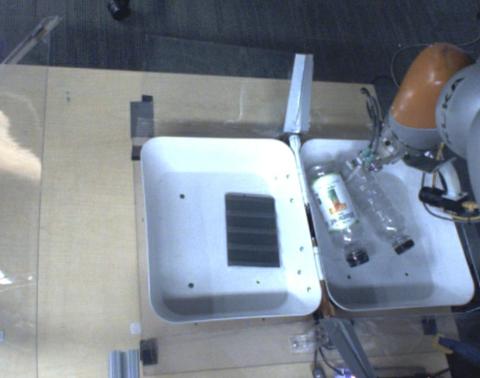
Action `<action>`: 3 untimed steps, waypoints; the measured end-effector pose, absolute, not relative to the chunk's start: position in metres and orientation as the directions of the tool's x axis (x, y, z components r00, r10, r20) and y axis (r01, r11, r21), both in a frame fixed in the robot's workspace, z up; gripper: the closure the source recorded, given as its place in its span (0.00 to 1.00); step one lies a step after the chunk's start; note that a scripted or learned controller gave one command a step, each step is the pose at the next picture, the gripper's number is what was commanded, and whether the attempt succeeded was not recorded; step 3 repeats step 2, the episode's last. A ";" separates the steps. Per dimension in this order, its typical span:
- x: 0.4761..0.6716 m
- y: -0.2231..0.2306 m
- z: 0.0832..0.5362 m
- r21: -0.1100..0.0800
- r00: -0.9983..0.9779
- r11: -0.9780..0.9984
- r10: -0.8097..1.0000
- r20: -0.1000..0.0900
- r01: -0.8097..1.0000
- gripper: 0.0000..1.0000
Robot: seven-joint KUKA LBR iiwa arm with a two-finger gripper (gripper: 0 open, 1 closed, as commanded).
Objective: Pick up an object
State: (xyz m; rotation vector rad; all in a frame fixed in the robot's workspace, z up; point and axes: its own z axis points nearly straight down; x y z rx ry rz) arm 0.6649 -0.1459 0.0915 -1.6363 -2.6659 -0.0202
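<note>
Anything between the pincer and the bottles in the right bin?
Nothing visible. The pincer sits at the upper end of the clear bottle; the labelled bottle lies just beside it in the right bin.

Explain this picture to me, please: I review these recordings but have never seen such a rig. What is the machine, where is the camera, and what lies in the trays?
The camera hangs above a wooden bench and looks down at a slant. On the bench sit two shallow white bins. The left bin holds a dark ribbed rectangle. The right bin holds two clear plastic bottles with dark caps: one with a green and orange label, one plain. The grey and orange shape at the right is the robot arm. Its gripper sits above the plain bottle's upper end; nothing is visibly held.
</note>
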 end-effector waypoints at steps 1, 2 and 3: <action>0.666 -0.146 0.102 0.006 -0.456 0.456 0.890 0.014 0.890 1.00; 0.671 -0.056 0.188 0.009 -0.693 0.694 0.720 -0.008 0.720 1.00; 0.671 -0.056 0.188 0.009 -0.693 0.694 0.720 -0.008 0.720 1.00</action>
